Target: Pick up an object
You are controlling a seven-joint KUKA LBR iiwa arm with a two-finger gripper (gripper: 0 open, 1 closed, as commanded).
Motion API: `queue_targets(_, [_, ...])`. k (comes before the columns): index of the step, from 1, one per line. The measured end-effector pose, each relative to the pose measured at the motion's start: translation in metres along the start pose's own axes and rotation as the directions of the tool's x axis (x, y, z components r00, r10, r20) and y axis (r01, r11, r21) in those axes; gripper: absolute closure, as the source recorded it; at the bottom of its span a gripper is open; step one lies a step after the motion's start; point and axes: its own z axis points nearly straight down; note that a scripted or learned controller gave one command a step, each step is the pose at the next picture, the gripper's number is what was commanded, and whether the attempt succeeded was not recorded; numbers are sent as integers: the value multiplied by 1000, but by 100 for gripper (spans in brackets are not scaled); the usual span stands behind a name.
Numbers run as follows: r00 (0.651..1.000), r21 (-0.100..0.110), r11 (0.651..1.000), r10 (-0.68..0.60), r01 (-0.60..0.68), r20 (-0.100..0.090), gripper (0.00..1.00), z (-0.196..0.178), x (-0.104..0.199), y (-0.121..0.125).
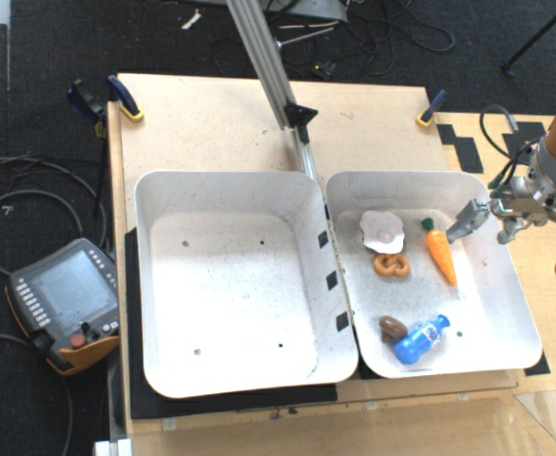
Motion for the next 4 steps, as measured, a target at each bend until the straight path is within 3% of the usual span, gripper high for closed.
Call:
queue_targets(1, [1000,-4,1000,-1,1,1,0,-2,0,1])
queue_targets(2, [1000,2,1000,1,-1,0,0,61,6,0])
queue_targets(4, [1000,-5,1000,2,-2,2,0,147,4,-9])
